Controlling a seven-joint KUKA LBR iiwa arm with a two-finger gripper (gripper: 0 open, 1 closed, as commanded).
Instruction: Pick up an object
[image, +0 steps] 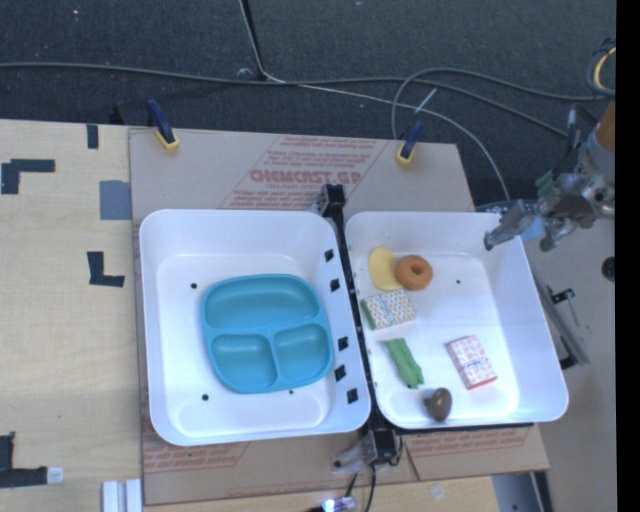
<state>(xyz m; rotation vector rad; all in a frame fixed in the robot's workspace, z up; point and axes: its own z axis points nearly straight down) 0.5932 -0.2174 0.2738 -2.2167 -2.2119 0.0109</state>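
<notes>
Nearest the camera, at the near edge of the worktop (60, 350), a black clip (372, 452) sits where the two white bins meet. The claw (515, 228) hangs over the far right corner of the right bin (530, 330), above the rim, with nothing seen between its parts; how far it is open cannot be told from this view. The grey arm (590, 180) enters from the right.

Outward from the claw, in the right bin: a brown ring-shaped doughnut (413, 272) lies toward the far left, touching a pale yellow rounded piece (383, 267) on its left. Just nearer the camera is a small patterned packet (389, 309), greenish and white, by the left wall. A green elongated piece (405, 362) lies near the middle, tilted. A small box (471, 361) printed red and white lies to its right, well apart from the claw. A dark brown rounded object (438, 403) rests by the near wall.

The left bin (165, 300) holds a blue tray (267, 332) with three compartments, lying flat at its middle.

Both bins rest on a brown cardboard sheet (300, 170) with red print, held at its far edge by two clamps with blue and yellow parts (162, 128). The worktop is pale wood with black tape marks (100, 270). Beyond it lies dark carpet (120, 40) crossed by thin cables (330, 88).
</notes>
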